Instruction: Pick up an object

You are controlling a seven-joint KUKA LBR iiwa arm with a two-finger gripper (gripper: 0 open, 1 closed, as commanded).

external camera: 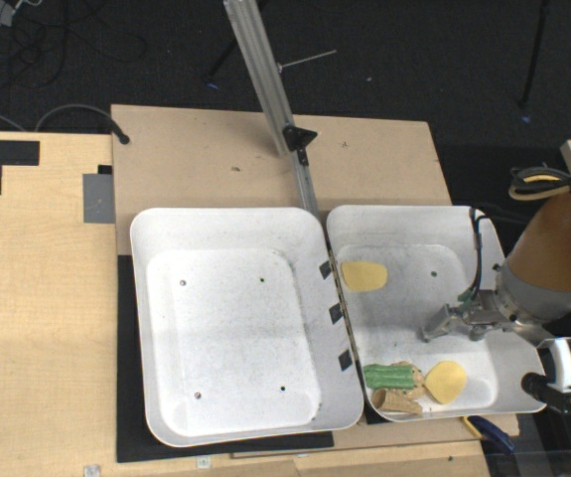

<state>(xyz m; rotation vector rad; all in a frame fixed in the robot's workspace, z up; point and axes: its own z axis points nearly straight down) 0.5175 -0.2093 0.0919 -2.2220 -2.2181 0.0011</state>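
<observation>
1. Bins first: two shallow white ones sit side by side on the desk (206,157), the left bin (227,326) and the right bin (414,232).
2. Objects in the right bin, four by my count: a pale yellow flat piece (364,275) near the bin's left wall, a green object (391,376), a yellow rounded piece (446,381) and a tan scrap (398,400).
3. The last three crowd together at the near edge of the bin, touching or just beside one another; the flat yellow piece lies well apart from them, farther back.
4. The green object is long, with a ridged look, lying flat and pointing left to right.
5. The claw (439,326) hangs low over the middle of the right bin, reaching in from the right; its fingers stand apart with nothing between them.
6. Room to move: bare white floor surrounds the claw, with the cluster near its front and the flat piece to its back left.
7. One slanted metal rail (265,78) rises behind the bins.
</observation>
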